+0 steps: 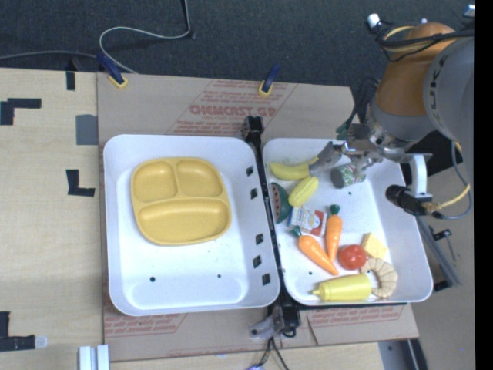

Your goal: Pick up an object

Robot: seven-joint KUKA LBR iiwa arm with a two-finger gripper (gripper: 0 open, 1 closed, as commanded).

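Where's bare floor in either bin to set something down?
Left white bin: bare strip below the yellow divided plate. Right white bin: open patch between the gripper and the orange carrots; crowded from yellow banana to yellow mustard bottle.

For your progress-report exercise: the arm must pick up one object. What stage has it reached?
Done: the gripper has reached the right-hand white bin, near the yellow toy banana. In hand: nothing visibly held. Left: every toy, such as the two orange plastic carrots, lies in the bin; the grasp and lift remain.
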